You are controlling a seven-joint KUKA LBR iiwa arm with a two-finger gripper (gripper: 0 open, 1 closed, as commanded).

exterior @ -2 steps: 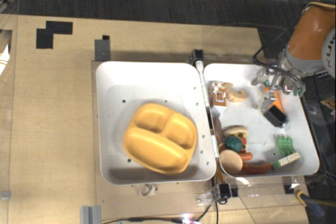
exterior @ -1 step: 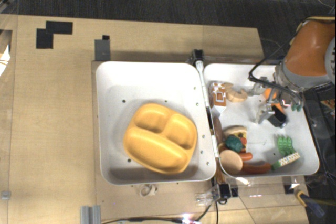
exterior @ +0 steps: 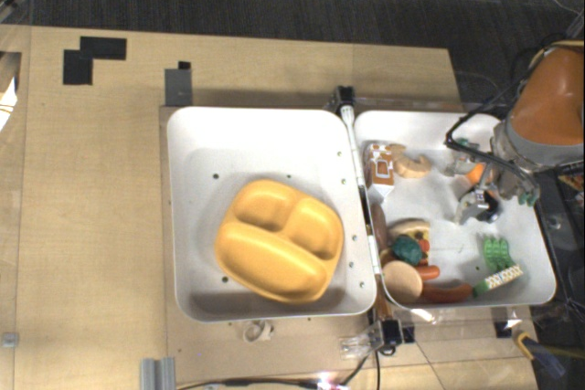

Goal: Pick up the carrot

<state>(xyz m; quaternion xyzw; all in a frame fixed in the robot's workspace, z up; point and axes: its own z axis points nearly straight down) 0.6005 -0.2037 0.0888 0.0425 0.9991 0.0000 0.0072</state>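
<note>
Hovering over the right bin (exterior: 539,242), claw (exterior: 477,196) with an orange carrot (exterior: 474,173) at its fingers, grip unclear, yellow bread (exterior: 279,237) in left bin (exterior: 196,196)

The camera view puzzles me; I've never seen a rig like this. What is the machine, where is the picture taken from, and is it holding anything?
One fixed camera looks down at a slant on a wooden bench with two shallow white bins. The left bin holds a big yellow loaf-shaped toy. The right bin holds small toy foods, among them a green piece and a sausage. The grey and orange robot arm reaches in from the right, and its gripper hangs over that bin. An orange bit shows beside it; whether that is the carrot, or held, I cannot tell.
</note>
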